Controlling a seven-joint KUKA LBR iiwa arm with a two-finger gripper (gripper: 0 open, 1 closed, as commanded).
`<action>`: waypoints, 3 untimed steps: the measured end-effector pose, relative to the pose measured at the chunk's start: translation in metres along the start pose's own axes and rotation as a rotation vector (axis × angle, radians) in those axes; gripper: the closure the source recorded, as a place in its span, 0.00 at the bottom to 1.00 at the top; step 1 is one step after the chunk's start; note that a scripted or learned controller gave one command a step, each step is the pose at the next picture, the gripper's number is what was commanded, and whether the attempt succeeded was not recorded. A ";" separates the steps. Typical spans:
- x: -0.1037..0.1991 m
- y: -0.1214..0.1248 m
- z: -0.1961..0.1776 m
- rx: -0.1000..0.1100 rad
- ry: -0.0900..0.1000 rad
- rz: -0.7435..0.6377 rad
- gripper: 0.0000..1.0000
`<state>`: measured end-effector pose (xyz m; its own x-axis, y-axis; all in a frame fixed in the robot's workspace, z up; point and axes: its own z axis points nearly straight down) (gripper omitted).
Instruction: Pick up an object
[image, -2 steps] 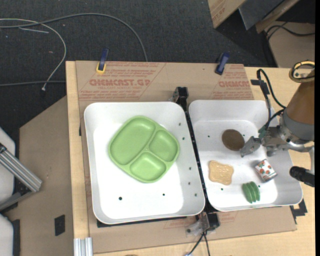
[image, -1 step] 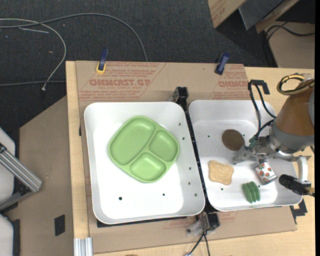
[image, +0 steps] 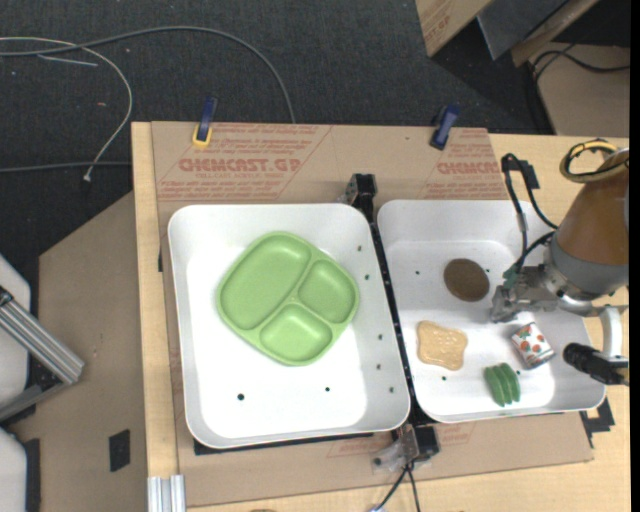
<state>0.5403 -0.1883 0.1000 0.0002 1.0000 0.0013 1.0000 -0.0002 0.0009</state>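
Reaching in from the right, the arm (image: 590, 240) hangs low over the right bin (image: 400, 300), its orange band above the grey wrist, and the claw (image: 510, 300) sits just above the bin floor between a brown round disc (image: 466, 279) and a small white can (image: 532, 344) with red and green marks. Whether the claw is spread or closed I cannot tell, as the dark metal parts blur together, and nothing is plainly seen between them. The disc lies just to the left of the claw, near the middle of the bin; the can lies just below and right of it, tilted. Nearer the front of the same bin rest a tan, cracker-like piece (image: 442, 346) and, to its right, a green ribbed vegetable toy (image: 503, 384); the two are apart from each other. A black cable (image: 520, 195) loops down along the arm over the bin's far right corner. The left bin (image: 200, 400) holds a green divided plate (image: 288, 297) with three compartments, turned at an angle near the middle, well apart from the claw. Both bins rest side by side on a cardboard sheet (image: 300, 150) over the counter, held at the back edge by two blue clamps (image: 206, 119). Loose grey wires (image: 110, 70) trail over the dark floor behind.
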 end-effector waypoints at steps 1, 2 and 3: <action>-0.010 0.005 -0.051 -0.006 -0.004 0.000 1.00; -0.010 0.007 -0.105 -0.006 -0.004 -0.001 1.00; 0.040 -0.001 -0.118 0.002 0.003 -0.006 1.00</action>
<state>0.5388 -0.1486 0.2177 -0.0060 1.0000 0.0038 1.0000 0.0060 -0.0007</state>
